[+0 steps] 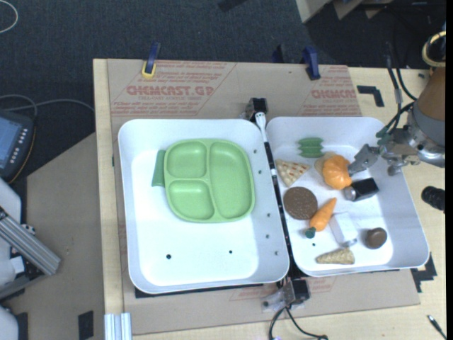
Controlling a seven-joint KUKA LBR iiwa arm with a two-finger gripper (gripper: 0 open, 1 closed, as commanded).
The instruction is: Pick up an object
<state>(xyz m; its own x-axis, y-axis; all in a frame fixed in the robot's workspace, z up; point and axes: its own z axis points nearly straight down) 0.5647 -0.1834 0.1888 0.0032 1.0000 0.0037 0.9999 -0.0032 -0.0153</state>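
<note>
While no one object is named for you, the likeliest target is the orange fruit (336, 171) in the right bin (407, 218), because it lies nearest the gripper (362, 172). Whether the gripper is open or shut you cannot tell; a grey part reaches toward the fruit and a black part sits just below it, and nothing is visibly held. Around the fruit you have a crowded field: a green ridged piece (309, 146) above, a pizza slice (291, 170) to the left, a brown round cookie (300, 202) and a carrot (323, 214) below, then a small brown ball (375, 238) and a tan wedge (335, 258) near the front rim. That clutter probably favours a steep approach, so neighbours are not shoved. Across the divider, the left bin (141, 190) carries a green divided plate (209, 180), well apart from the arm (428, 126) at the right.
</note>
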